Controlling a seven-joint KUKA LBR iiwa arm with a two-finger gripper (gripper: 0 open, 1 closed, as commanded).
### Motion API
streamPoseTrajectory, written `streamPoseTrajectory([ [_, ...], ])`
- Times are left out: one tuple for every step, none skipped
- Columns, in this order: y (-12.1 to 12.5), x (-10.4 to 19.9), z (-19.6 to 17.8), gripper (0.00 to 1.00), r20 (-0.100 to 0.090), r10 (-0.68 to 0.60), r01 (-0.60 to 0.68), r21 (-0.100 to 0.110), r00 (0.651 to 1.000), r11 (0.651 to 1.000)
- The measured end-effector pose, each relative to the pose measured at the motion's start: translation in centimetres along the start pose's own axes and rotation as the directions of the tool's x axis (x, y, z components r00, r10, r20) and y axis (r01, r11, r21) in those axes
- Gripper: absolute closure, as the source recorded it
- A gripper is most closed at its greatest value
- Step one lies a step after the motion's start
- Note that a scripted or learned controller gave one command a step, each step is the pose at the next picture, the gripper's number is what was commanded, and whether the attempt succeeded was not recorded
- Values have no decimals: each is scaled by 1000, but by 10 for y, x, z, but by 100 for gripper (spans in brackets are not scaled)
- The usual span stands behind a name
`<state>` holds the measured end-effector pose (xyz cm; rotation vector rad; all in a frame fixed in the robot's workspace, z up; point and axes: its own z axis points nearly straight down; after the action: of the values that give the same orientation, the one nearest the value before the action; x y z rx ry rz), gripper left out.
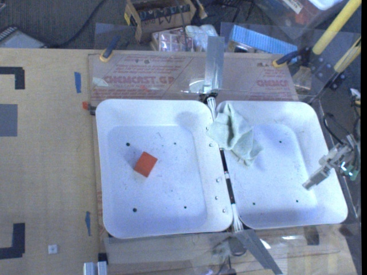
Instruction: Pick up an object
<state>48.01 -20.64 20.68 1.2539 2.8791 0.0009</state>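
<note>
**Ana:** So, where does the gripper [321,175] sit right now?

**Ben:** At the right edge of the right bin [287,211], low over the rim, with the arm reaching in from that side. Nothing shows between its fingers. Whether they are apart or together, I cannot tell; the tip is too small and blurred.

**Ana:** And what could it pick up?

**Ben:** Two candidates. An orange block [145,164] lies alone on the floor of the left bin [114,211], left of that bin's middle, tilted a little against the bin's sides. A pale green cloth [234,135] lies crumpled at the upper left corner of the right bin, draped over the seam where the two bins meet.

**Ana:** Which is the likelier target?

**Ben:** My guess is the cloth, since it is in the same bin as the gripper, though still well apart from it. The block is across the divide, further off.

**Ana:** Why would the gripper hang at the edge like that?

**Ben:** Probably so it stays out of the way of the camera's view of both bins, leaving everything visible before a reach. That is a judgement only.

**Ana:** Any risk?

**Ben:** The cloth is soft and bunched on the rim, so fingers may pinch only a fold and slip.
</note>
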Motion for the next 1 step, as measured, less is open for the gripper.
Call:
streamPoseTrajectory([
  [-10, -12, -109, 0, 9, -239, 239, -1, 971, 971],
])
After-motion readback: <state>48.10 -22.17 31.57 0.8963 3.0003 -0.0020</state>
